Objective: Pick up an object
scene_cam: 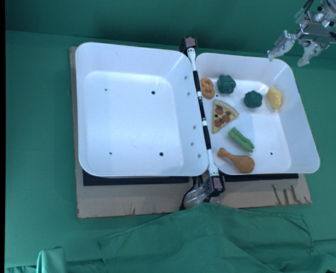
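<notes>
Up at the far right corner, the robot's metal two-fingered hand [293,49] hangs above the rim of the right shallow white plastic bin [304,141], its fingers spread apart with nothing between them and touching nothing. Down in that bin lie the toys: a brown pretzel [207,87], two dark green broccoli florets [226,83] [253,99], a yellow lemon-like piece [274,97], a pizza slice [222,115], a green bean bundle [241,139] and an orange chicken drumstick [237,160]. The left white bin [94,61] sits just beside it on the green-draped surface [37,152].
</notes>
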`<state>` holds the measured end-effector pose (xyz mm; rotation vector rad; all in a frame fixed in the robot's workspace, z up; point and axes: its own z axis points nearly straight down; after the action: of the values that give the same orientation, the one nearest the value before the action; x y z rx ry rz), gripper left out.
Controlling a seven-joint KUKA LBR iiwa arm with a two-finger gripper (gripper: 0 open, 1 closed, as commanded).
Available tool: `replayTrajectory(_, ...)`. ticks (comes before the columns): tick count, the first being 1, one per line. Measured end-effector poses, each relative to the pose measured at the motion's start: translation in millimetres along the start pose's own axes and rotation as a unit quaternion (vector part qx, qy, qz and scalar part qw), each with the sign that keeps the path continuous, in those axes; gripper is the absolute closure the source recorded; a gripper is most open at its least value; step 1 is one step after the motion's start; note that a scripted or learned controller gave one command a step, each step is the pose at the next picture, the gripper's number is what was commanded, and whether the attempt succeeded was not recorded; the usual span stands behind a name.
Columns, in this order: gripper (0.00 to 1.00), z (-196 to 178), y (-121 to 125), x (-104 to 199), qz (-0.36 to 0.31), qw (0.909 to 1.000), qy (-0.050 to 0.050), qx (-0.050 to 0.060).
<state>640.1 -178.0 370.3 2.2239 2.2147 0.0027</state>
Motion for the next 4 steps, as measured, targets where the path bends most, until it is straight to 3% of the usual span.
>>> replayTrajectory(1, 0.0, 77, -69, 5, 0.001, 1.0, 0.001, 0.005)
replayTrajectory(2, 0.0, 168, -64, 32, -0.001, 1.0, 0.001, 0.004)
replayTrajectory(3, 0.0, 183, 15, 80, -0.003, 1.0, -0.001, -0.006)
replayTrajectory(4, 0.0, 181, -59, 38, 0.003, 1.0, -0.001, -0.009)
